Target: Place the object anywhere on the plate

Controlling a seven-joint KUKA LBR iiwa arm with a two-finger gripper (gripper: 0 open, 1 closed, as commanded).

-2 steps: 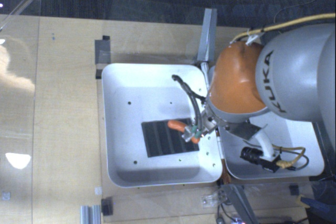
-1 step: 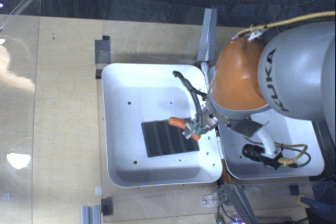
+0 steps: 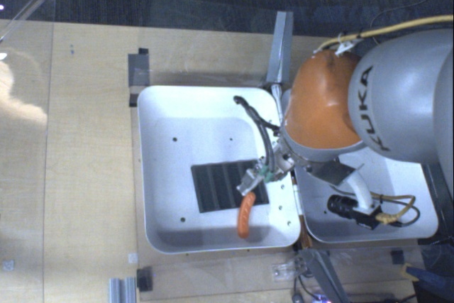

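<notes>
Orange sausage-shaped object (image 3: 245,215) lies lengthwise toward the near wall of the left shallow white bin (image 3: 152,152). Its upper end sits at the lower right corner of the dark ribbed rectangular plate (image 3: 213,188), and its lower end reaches past the plate's edge onto the white floor of the bin. The plate lies flat on the bin floor, right of the middle and close to the bin's right wall. The two-finger gripper (image 3: 251,183) is directly above the object's upper end, over the plate's right edge, touching it or nearly so. From this slanted view it cannot be told how far the gripper is open or whether it has hold of the object. The grey arm (image 3: 404,96), with its orange band (image 3: 323,106), reaches in from the right over the wall between the bins and covers much of the right shallow white bin (image 3: 415,184). Both bins sit on a pale wooden bench (image 3: 71,152).
</notes>
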